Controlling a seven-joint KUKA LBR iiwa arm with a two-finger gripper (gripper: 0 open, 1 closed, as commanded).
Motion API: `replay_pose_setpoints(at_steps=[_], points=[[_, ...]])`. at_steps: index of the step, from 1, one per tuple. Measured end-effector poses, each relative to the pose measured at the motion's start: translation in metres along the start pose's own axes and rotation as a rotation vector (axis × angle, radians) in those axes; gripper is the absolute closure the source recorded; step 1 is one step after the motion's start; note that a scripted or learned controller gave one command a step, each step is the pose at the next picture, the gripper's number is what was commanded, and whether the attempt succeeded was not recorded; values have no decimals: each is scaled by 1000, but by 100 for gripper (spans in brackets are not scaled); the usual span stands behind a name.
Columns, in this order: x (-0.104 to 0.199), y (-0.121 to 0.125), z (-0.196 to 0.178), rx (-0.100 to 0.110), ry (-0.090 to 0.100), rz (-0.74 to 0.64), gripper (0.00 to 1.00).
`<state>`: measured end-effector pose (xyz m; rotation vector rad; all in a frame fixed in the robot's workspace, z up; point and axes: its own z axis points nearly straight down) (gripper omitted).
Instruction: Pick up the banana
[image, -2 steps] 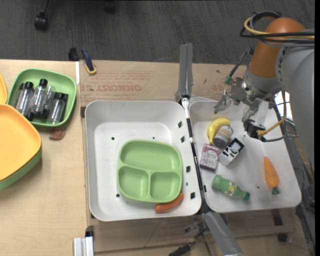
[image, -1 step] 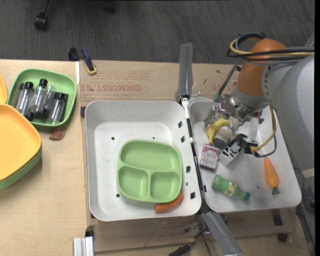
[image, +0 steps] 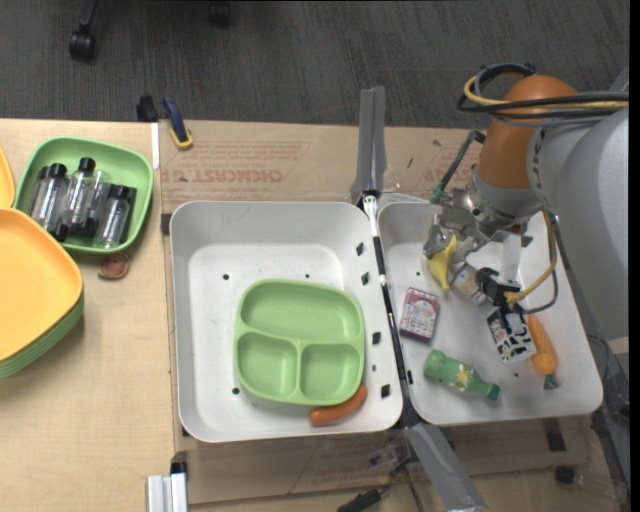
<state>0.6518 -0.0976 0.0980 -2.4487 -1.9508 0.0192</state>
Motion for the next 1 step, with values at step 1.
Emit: replay_pose_setpoints(at_steps=[1], points=[[-38, -46, -76, -12, 3, 108, 100]])
